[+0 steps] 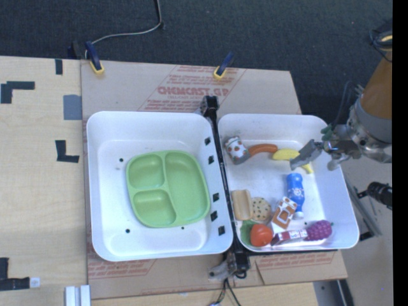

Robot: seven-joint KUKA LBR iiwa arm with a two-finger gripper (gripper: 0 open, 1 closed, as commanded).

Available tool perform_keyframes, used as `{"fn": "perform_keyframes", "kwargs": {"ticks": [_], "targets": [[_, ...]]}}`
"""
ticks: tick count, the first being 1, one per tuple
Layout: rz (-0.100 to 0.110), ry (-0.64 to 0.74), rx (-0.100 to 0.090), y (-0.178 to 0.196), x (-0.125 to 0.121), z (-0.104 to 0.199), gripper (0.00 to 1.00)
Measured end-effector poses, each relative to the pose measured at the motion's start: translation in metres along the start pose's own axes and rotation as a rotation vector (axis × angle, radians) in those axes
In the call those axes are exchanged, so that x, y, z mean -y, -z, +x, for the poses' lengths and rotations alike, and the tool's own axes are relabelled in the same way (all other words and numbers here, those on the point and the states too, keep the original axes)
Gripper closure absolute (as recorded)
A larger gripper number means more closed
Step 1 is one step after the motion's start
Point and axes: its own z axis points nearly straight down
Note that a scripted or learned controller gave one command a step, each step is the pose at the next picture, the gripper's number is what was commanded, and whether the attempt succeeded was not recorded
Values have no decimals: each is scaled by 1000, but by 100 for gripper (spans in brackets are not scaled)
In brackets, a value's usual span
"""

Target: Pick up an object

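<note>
My gripper (319, 159) hangs over the right side of the right bin (338, 190), its two dark fingers (305, 154) spread open with nothing between them. A yellow banana (287, 153) lies just left of the left finger, and a small yellow piece (308, 168) shows below that finger. Beside the banana lie an orange carrot-like piece (261, 150) and a white and red toy (236, 148). A blue bottle (294, 189) lies below the gripper.
The right bin's front holds a bread slice (241, 204), a cookie (259, 207), a red tomato (260, 234), an orange carton (285, 213), purple grapes (320, 229) and a red and white tube (290, 236). A green divided plate (167, 188) lies in the left bin (102, 171).
</note>
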Motion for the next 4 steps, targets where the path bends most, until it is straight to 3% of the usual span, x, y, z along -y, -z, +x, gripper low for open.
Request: {"fn": "perform_keyframes", "kwargs": {"ticks": [1,2,3,4], "targets": [[4,-1,-1,-144,-38,-57,0],[-2,0,1,-190,-51,-14,0],[-5,0,4,-180,-52,-15,100],[-1,1,0,-92,-85,59,100]]}}
